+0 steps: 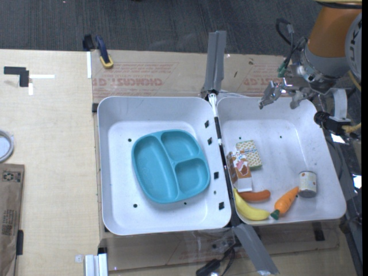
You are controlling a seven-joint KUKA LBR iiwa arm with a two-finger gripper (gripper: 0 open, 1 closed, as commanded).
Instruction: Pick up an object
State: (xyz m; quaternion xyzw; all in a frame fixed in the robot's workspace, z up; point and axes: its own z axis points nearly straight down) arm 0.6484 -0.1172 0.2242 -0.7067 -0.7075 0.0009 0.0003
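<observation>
I see the gripper (282,95) above the right bin's (322,211) far rim, fingers spread, holding nothing; the arm (336,27) is cropped.

You see a smooth, glossy blue plastic tray (171,166) in the left white plastic bin (109,171), matt brown cardboard (161,76) beyond, and pale wood-look bench (46,142) at left.

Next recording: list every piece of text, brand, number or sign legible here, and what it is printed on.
"CHOMCZYL GR...", my best guess: faint reddish print, apparently upside down, on the cardboard sheet behind the bins; not reliably readable.
Recycling symbol: on the brown paper bag at the left edge; no words legible.
Snack packet and small box in the right bin: printed, too small to read.
Can: no label legible.
</observation>
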